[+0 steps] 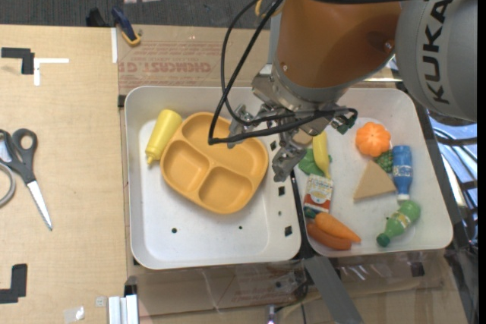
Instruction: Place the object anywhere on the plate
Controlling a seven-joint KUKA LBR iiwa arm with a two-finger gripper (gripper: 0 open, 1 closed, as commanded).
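An orange plate [213, 167] with three compartments lies in the left bin [197, 239], and nothing rests on it. A yellow squeeze bottle [162, 134] lies against its upper left rim. My gripper [291, 154] hangs below the orange wrist band, over the wall between the two bins, just right of the plate's right edge. Directly beside it in the right bin are a yellow banana-like piece [321, 152] and a green item [310, 165]. The wrist and cables hide most of the gripper, and no object is visibly held.
The right bin [425, 239] holds an orange fruit [373, 139], a blue bottle [402, 171], a tan wedge [373, 183], a green bottle [399, 222], a carrot [332, 228] and a red-white packet [318, 192]. Scissors [26, 171] lie on the bench at left.
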